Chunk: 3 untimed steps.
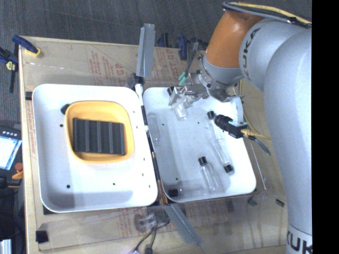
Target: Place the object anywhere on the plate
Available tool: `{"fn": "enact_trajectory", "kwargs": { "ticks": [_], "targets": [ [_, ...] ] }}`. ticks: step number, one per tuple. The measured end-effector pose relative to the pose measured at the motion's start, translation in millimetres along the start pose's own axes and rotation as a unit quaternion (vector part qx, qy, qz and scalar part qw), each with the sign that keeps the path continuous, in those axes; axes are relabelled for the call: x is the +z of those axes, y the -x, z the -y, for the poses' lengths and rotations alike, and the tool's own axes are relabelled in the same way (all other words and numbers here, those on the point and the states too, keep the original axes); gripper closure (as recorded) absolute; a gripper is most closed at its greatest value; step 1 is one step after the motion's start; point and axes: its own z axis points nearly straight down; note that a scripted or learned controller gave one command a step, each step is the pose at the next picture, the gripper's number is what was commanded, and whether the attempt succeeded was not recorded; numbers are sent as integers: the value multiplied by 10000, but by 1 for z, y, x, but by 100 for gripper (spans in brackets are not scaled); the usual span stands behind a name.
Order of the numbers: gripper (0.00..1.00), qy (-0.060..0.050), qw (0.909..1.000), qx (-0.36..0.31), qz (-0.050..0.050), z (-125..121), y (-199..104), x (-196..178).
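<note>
We read both white bins (53,189) as smooth, slightly glossy plastic, and the yellow plate (79,112) as matt plastic with a dark ribbed insert (99,136). The vials (209,174) look like clear glass or plastic (can't tell which) with black caps. Arm shell (288,89) is satin grey, its orange band (230,38) smooth; the bench (95,62) looks like raw printed cardboard or plywood.

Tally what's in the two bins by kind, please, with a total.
Yellow plate: 1, in the left bin
Dark ridged block: 1, on the plate
Clear vials with black caps: 2, in the right bin, one at, one at
Total: 4
The gripper hangs over the right bin's far end; something clear near it is too faint to count.
</note>
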Motion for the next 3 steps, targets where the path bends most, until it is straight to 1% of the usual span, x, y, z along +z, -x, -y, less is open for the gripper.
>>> {"fn": "enact_trajectory", "kwargs": {
  "ticks": [1, 2, 3],
  "targets": [
    [100, -2, 9974, -720, 4, 9, -63, 19],
    [100, -4, 9779, -2092, 4, 17, -94, 19],
    [0, -3, 9779, -2091, 7, 17, -94, 19]
  ]
}}
